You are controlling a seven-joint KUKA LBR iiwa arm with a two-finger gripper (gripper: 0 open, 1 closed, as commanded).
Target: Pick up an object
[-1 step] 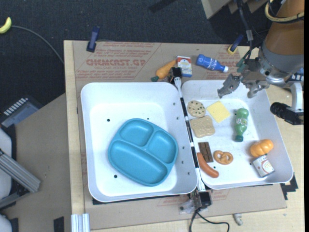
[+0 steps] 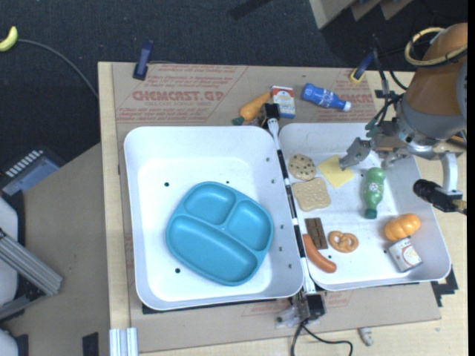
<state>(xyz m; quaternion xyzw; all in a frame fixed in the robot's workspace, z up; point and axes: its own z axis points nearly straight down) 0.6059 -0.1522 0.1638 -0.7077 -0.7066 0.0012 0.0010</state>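
Claw of your arm hangs over the back of the right bin, and you cannot tell from this angle whether it is apart or together; nothing shows in its grip. Just beside it to the left lies a yellow cheese slice, with a green bottle lying just below the claw. Left of the cheese you find a chocolate chip cookie and, nearer the front, a square cracker. Further forward lie a chocolate bar, a pretzel and a sausage. At the right sit an orange pumpkin and a small can. Your left bin holds a blue divided plate. Behind the bins, on the bench, lies a blue bottle.
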